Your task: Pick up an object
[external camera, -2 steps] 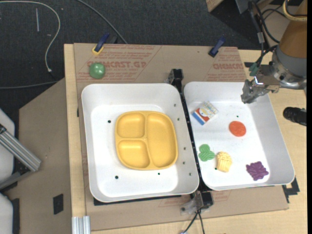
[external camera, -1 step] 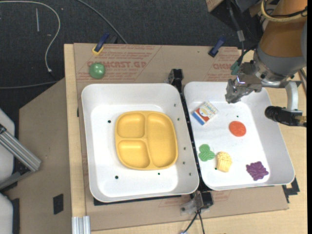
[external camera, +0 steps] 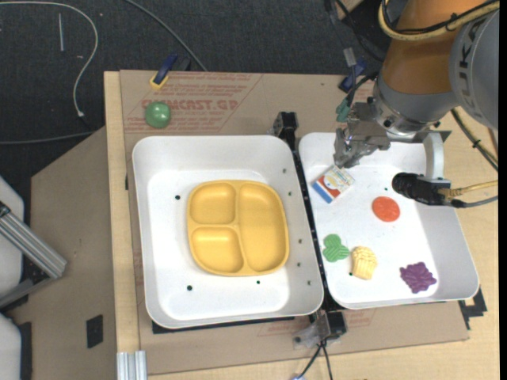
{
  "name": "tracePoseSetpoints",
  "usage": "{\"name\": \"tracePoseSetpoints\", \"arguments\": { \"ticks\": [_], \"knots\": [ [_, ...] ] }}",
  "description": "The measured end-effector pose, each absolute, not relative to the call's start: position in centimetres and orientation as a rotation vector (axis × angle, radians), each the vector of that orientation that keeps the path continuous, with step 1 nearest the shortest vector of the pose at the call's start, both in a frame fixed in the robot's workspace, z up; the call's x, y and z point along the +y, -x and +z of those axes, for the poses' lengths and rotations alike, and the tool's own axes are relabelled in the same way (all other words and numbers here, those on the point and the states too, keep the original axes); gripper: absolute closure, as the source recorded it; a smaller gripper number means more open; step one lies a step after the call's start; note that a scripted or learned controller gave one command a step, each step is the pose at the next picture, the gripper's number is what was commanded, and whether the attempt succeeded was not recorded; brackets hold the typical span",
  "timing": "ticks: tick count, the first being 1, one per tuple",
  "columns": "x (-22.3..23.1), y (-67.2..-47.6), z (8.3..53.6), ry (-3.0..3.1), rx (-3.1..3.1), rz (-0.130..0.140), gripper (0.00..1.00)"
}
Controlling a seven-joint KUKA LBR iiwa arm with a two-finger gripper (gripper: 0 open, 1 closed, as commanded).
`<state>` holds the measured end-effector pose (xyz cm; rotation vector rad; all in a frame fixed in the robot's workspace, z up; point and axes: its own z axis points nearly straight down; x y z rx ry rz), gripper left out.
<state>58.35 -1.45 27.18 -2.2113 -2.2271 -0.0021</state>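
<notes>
We see the gripper low over the upper left part of the right bin, its tip right at the top edge of a small white, red and blue packet. The packet lies tilted just below it on the bin floor, near the left wall. We cannot tell whether the two touch. Further down the frame lie an orange disc, a green piece, a yellow piece and a purple piece. The left bin holds a yellow divided plate.

grey arm, orange band, yellow cable, grey metal gripper
</notes>
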Motion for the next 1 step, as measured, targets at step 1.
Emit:
{"name": "tracePoseSetpoints", "arguments": {
  "ticks": [1],
  "knots": [
    [4.22,-58.71,26.36,2.212,-2.226,0.001,1.0]
  ]
}}
